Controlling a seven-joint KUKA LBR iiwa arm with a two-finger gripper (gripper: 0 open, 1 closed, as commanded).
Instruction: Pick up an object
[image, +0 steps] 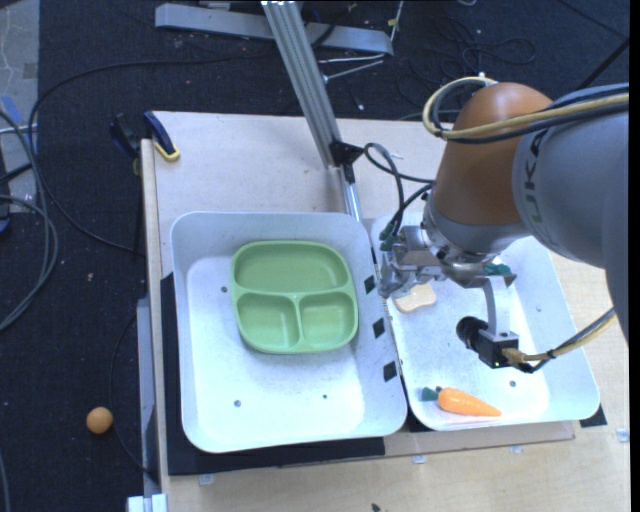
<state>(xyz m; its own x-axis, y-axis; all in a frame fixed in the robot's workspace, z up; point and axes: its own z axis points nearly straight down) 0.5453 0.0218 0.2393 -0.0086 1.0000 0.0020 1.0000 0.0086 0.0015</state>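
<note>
Beige Piece Under the Gripper in the Right Bin

Beige and flat, a small piece (416, 298) lies on the floor of the right bin (560, 340), directly beneath the gripper (405, 268) and touching or nearly touching its tip. Whether the gripper is spread or closed cannot be told, nor whether it has hold of the piece. An orange toy carrot (466, 402) lies well below the gripper, near the bin's front rim. To the gripper's left, the left bin (200, 380) bears a green divided plate (295, 296). The grey arm (560, 190) rises to the gripper's right.
</note>
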